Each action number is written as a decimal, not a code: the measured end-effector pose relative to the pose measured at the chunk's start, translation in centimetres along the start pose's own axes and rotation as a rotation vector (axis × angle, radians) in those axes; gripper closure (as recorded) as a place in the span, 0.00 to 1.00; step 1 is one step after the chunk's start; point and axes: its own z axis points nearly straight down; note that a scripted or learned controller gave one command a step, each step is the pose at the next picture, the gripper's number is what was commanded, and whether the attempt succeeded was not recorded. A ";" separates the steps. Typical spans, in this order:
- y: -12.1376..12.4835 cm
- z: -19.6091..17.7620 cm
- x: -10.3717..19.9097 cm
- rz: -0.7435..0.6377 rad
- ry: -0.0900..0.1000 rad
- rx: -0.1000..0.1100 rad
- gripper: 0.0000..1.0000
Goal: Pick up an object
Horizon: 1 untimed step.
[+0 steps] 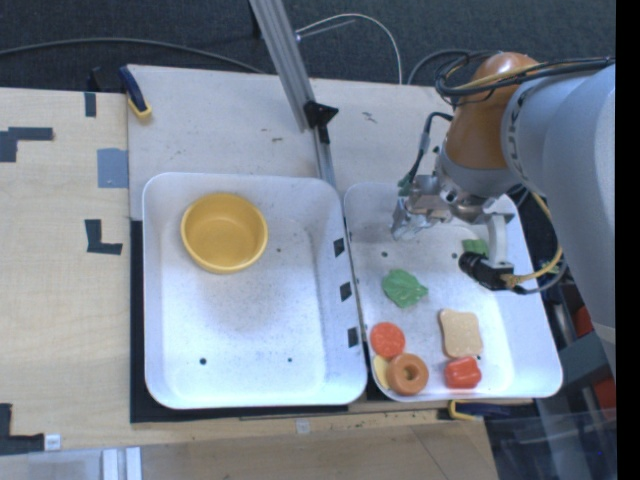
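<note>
Lettuce: green leaf piece [404,288] lying flat on the floor of the right bin [530,363], just below and in front of the gripper; judged the likeliest target, being the nearest object.
Gripper: [408,225] low over the upper left part of the right bin, pointing down and left; nothing shows between its tips, and whether they are spread or pressed together cannot be told from this slant.
Gap: gripper and lettuce are near but apart, with bare white floor between them.
Arm: grey link with an orange band [488,118] reaches in from the right, black cables looping around it.
Green scrap: small green piece [474,247] just right of the gripper, partly hidden by the arm.
Other objects: red-orange slice [387,340], doughnut [408,373], toast [460,332] and a red block [462,373] clustered at the bin's near edge, well apart from the gripper.
Left bin: [170,368] holds 1 yellow bowl [224,231] in its upper left part.
Desk: pale surface [60,268] under both bins, with dark tape marks to the left; a metal pole [285,48] slants up from between the bins.
Progress: early; all objects rest on bin floors and nothing is lifted.
Left to do: bring the gripper down over 1 object, pinch it, and raise it clear.
Risk: the lettuce looks thin and flat, so tips may slide over it.
</note>
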 end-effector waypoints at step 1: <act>0.2 -4.5 -0.6 0.003 -0.001 -0.005 1.00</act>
